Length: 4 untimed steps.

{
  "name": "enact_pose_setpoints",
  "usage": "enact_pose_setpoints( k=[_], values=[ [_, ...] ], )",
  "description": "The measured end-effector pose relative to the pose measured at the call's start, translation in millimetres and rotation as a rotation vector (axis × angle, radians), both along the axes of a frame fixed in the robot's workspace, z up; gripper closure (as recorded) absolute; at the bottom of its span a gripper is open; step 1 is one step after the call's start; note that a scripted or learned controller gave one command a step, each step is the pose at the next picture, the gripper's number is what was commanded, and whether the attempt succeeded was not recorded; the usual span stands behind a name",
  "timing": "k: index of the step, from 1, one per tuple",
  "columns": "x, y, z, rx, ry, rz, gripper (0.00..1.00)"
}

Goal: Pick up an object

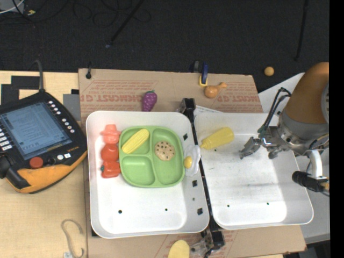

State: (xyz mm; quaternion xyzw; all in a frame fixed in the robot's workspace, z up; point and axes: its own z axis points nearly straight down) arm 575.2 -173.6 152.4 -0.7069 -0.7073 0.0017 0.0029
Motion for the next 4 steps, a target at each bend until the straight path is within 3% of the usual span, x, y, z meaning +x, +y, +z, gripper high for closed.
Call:
enact_pose_setpoints(
  k=[1, 2, 3, 4],
  values=[
    [4.8, -1.7, -45.6, 0.000, -0.001, 0.001, 0.00],
    [4.7, 0.4, -66.1, 0.000, -0.002, -0.001, 0.00],
    [4.9, -1.0, -54.5, 0.000, -0.004, -0.005, 1.00],
    [6.1, -4.4, -12.2, -0.002, -0.008, -0.005, 1.00]
  ],
)
